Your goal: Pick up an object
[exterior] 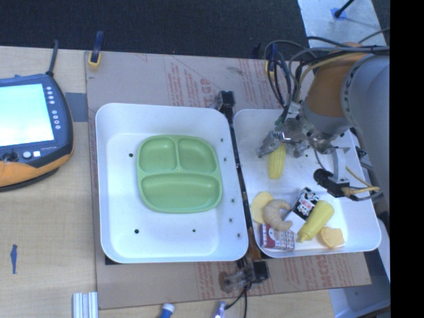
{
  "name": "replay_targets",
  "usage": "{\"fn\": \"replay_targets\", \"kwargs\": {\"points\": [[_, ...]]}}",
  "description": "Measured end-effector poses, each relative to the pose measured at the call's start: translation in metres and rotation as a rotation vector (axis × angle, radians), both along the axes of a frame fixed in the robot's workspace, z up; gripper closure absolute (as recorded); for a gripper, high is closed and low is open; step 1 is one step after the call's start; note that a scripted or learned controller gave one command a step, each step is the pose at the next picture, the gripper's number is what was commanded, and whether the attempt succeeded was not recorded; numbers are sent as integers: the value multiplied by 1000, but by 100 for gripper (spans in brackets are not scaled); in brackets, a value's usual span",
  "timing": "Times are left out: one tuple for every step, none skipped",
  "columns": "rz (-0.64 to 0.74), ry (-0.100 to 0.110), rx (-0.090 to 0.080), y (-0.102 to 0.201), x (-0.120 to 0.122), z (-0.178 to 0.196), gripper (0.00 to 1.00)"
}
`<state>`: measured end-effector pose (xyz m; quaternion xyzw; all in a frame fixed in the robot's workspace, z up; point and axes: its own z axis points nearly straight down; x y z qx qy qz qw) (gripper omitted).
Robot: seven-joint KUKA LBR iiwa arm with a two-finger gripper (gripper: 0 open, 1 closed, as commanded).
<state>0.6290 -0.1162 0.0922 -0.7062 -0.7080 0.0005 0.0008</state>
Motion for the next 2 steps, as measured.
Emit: {"fn": "replay_targets", "kwargs": {"points": [[2,1,0,-1,0,10,100],[2,-1,1,61,-14,101,100]]}}
